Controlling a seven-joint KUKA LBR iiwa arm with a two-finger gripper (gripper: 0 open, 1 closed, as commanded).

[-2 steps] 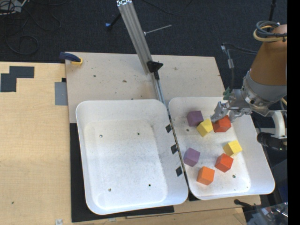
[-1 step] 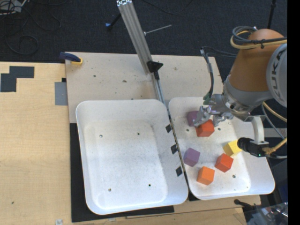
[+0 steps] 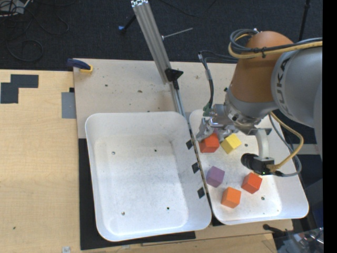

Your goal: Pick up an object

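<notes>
Your red-orange cube (image 3: 209, 143) sits at the right bin's (image 3: 295, 207) upper left, right under the gripper (image 3: 211, 126). Fingers hang just above it; can't tell their gap. Arm (image 3: 263, 73) leans in from the right, wrist pointing down-left. Yellow cube (image 3: 230, 144) just beside. Purple cube (image 3: 215, 176), orange cube (image 3: 230, 197), red cube (image 3: 251, 183) lie lower down.

Two white bins are sitting on the bench, the left bin (image 3: 137, 178) speckled with small dark dots, the right bin (image 3: 279, 204) at its three o'clock. Inside the right bin, a red-orange block (image 3: 209, 143) is showing beside a yellow block (image 3: 230, 144); a purple block (image 3: 215, 176) is lying at six o'clock of them, with an orange block (image 3: 230, 197) and a red block (image 3: 251, 183). The arm (image 3: 274, 83) is showing grey with an orange band.
</notes>
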